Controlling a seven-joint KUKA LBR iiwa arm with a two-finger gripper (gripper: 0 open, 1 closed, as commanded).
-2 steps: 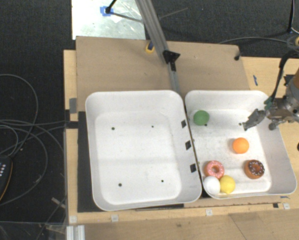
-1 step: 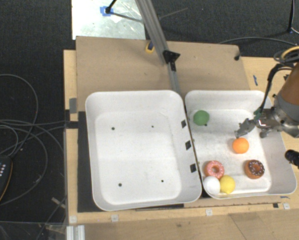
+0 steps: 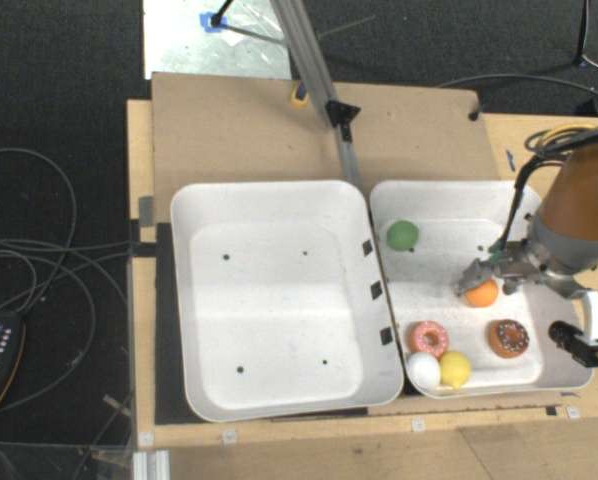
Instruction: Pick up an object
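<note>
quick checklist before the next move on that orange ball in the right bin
1. Gripper over the orange ball: ok, it sits right at the ball's top.
2. Ball between the fingers: cannot tell, the view does not settle it.
3. Ball lifted off the right bin floor: cannot tell.
4. Room around the ball: ok, the chocolate donut and pink donut lie apart from it.
5. Green ball out of the way: ok, it lies apart toward the divider.

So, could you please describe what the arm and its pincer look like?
The arm is grey with a broad orange band above the wrist, and yellow and black cables loop over it. The pincer is a small grey metal part.
</note>
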